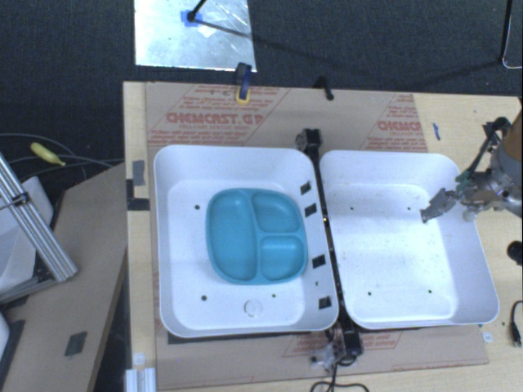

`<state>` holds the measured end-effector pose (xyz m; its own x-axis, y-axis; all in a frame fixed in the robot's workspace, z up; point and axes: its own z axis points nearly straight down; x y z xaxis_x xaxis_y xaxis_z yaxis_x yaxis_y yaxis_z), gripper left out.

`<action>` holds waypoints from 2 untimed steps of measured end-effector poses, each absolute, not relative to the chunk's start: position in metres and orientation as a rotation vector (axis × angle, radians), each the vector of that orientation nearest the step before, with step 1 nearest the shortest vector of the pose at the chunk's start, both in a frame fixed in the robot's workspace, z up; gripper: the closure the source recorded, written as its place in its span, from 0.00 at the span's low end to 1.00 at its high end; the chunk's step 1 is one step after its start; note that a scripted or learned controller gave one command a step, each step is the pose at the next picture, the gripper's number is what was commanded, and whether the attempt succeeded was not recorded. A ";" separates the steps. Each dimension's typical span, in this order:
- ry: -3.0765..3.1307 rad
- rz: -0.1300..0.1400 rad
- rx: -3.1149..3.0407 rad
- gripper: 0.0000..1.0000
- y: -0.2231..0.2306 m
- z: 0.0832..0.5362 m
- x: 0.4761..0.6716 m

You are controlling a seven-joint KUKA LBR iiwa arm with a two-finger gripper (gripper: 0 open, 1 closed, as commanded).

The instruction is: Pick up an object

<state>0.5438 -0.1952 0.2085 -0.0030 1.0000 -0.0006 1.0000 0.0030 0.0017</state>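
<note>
One divided blue plate (255, 237) lies flat in the left bin (176, 178). Likely light, stiff, slick plastic; its raised rim looks the best hold. Hand (433, 208) over the right bin (470, 300), well apart from plate, grip state unclear.

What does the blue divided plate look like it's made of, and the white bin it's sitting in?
The blue divided plate looks like moulded plastic with a smooth, slightly matte finish: even colour, rounded compartment ridges, soft highlights. The white bin also seems to be plastic, probably a thin formed sheet: rounded corners, curved walls and a faint sheen. Neither can be confirmed by look alone.
</note>
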 end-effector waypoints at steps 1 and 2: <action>2.225 -0.006 2.228 0.00 -0.207 0.111 0.505; 2.230 0.005 2.209 0.00 -0.171 0.101 0.555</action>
